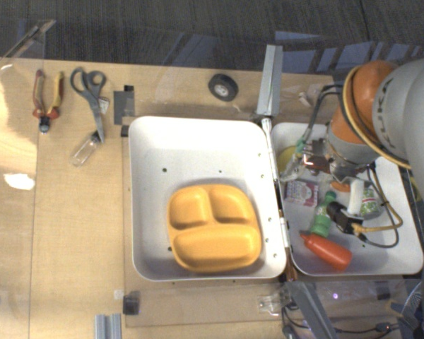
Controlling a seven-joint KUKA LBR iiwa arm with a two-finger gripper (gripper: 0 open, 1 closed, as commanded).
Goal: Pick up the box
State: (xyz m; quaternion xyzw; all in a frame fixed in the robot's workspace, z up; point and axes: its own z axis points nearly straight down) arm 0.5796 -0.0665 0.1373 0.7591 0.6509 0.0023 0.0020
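The arm (pixel 399 104) reaches in from the right and hangs low over the right bin (pixel 410 260), its orange band (pixel 360 90) above the wrist. The gripper (pixel 324 169) sits down among the clutter there, just above and beside the box (pixel 301 191), a small purple-and-white carton lying flat near the bin's left wall. The wrist and cables hide the tips, so I cannot tell how far the tool is spread, nor whether it touches or pinches the box. Near the box lie a green bottle (pixel 321 222), a red bottle (pixel 327 251) towards the bin's front edge, and a white tube (pixel 355 198) under the cables. The left bin (pixel 198 136) holds a yellow tray (pixel 213 227) with three compartments. On the bench (pixel 63 246) to the left lie scissors (pixel 90 94), pliers (pixel 46 97) and a tape roll (pixel 223 87).
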